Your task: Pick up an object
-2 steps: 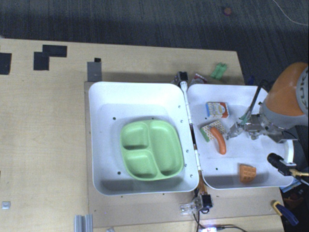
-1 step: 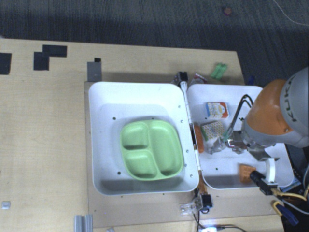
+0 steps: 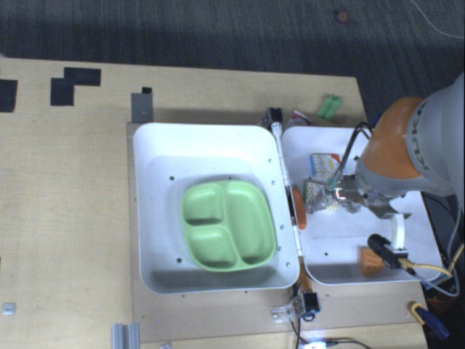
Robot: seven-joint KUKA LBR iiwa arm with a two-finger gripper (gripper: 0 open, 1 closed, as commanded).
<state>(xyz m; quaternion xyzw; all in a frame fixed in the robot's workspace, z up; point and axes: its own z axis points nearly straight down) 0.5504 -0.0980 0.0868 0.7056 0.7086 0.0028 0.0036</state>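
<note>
While the gripper (image 3: 328,197) hangs low in the right bin (image 3: 341,264), jaw state untellable, an orange block (image 3: 371,261) lies nearby; a green tray (image 3: 227,224) fills the left bin (image 3: 156,202).

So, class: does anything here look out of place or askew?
Yes. A small green object lies on the bench beyond the right bin, outside both bins. The green divided tray in the left bin sits slightly turned against the bin's edges.

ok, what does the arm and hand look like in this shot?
Arm: bulky, rounded grey casing with an orange band above the wrist. Hand: small, grey metal, with a tiny green light. A thin dark cable loops along the wrist.
</note>
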